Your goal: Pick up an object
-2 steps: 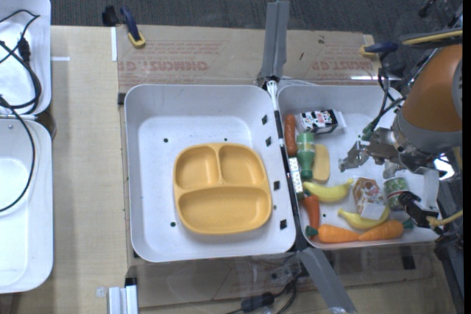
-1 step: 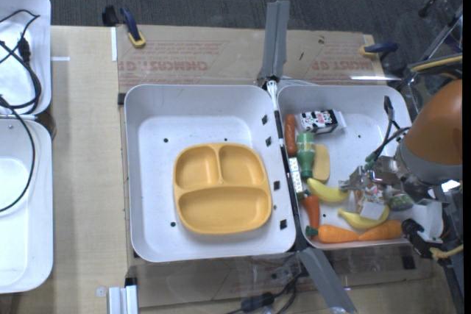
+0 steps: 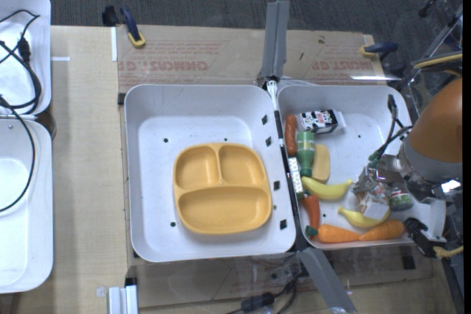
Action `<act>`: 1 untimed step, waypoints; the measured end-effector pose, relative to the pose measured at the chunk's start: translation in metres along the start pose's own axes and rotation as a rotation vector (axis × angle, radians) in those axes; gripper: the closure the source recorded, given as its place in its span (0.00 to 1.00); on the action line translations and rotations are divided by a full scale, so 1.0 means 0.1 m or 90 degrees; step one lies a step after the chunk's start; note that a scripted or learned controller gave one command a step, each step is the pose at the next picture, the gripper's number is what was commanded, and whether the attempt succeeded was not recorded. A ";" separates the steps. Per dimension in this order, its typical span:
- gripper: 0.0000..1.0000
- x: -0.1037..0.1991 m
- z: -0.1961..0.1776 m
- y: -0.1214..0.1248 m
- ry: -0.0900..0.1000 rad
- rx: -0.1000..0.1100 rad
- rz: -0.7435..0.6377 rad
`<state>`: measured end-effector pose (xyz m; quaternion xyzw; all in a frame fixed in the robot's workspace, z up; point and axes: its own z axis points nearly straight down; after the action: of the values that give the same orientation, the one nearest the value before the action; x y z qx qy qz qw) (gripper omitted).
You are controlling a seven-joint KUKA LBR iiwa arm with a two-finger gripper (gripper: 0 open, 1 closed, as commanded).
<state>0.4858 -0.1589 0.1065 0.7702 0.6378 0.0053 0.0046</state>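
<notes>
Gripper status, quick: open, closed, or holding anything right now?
Gripper: down in the right bin over the clutter beside the bananas; open or closed cannot be told, and no held object can be confirmed.

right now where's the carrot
In the camera view the carrot lies along the near edge of the right bin, just below a banana and left of the gripper.

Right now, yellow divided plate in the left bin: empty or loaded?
Empty. The yellow divided plate lies flat in the left bin, all three compartments bare; the toy food sits in the right bin.
</notes>
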 end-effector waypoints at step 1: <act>1.00 0.50 -1.19 -0.16 -0.003 0.010 0.050</act>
<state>0.4780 -0.1070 0.2251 0.7948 0.6069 -0.0013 -0.0004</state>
